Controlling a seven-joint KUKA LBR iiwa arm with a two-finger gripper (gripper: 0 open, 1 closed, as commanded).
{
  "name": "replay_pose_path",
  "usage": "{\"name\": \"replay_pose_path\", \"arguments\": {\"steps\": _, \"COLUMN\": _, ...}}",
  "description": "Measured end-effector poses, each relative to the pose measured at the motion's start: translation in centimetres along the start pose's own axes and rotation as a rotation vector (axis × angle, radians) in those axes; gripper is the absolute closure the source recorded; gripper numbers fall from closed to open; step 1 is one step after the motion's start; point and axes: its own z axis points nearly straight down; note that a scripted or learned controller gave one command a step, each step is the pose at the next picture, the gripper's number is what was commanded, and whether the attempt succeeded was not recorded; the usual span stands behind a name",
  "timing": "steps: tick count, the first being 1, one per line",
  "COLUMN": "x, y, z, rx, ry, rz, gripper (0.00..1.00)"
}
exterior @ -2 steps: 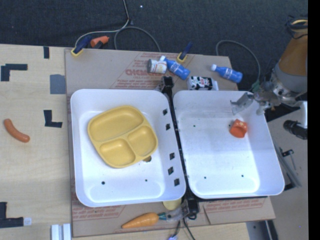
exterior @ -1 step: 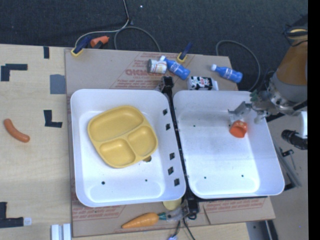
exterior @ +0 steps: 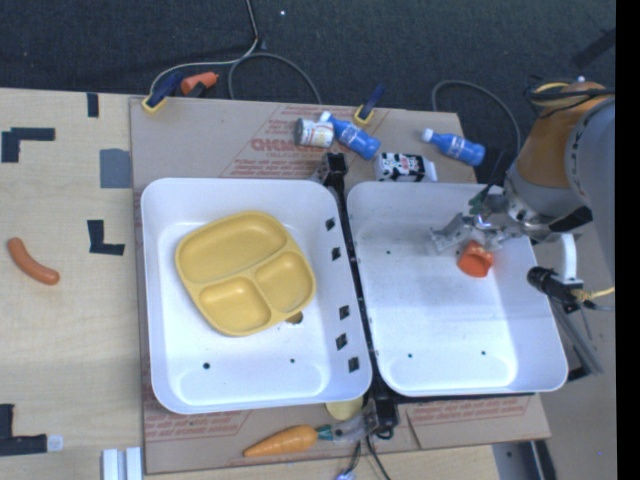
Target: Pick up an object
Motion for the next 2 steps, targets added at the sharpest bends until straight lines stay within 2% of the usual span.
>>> {"name": "replay_pose_path", "arguments": {"steps": 1, "x": -0.9, "y": -9.7, "z": -5.9, "rx": 0.007, "ry": 0.007, "rz": 0.008, "gripper": 0.0}}
{"name": "replay_pose_path", "arguments": {"steps": 2, "x": 0.0, "y": -3.5, "z": 1.7, "rx": 0.002, "ry": 0.005, "rz": 0.0, "gripper": 0.0}}
